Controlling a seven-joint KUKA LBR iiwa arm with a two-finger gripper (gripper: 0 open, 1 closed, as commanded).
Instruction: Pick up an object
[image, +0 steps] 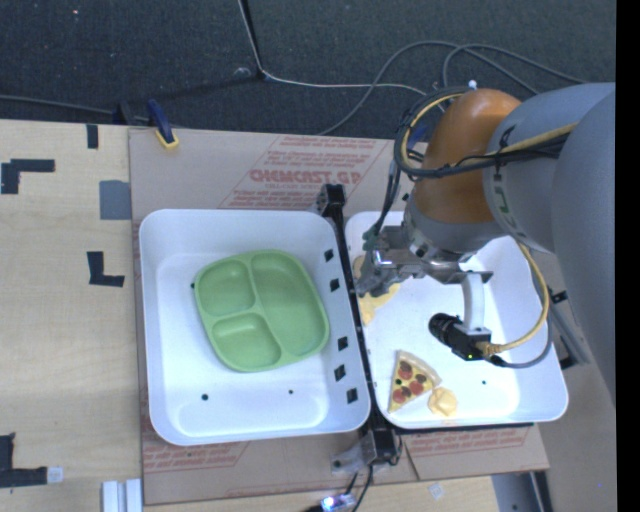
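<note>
From the overhead camera, my grey arm with its orange band (470, 150) reaches in across the right-hand shallow white bin (520, 400), and my two-finger gripper (378, 275) is down at that bin's left side, close to the black divider where the 2 bins meet. I am low there because a pale yellow piece (372, 302) lies just under and beside the wrist, and I judge that to be my target. Whether I am spread, closed or pinching anything I cannot tell, since my own wrist housing covers that part.

The other candidates sit well apart from me near the bin's front edge: a toy pizza slice with red dots (410, 380) and, touching its right corner, a small yellow lump (443, 402).

The left-hand white bin (160, 300) holds a green plastic plate with 3 compartments (262, 308), lying flat and out of my way, so nothing crowds my reach
</note>
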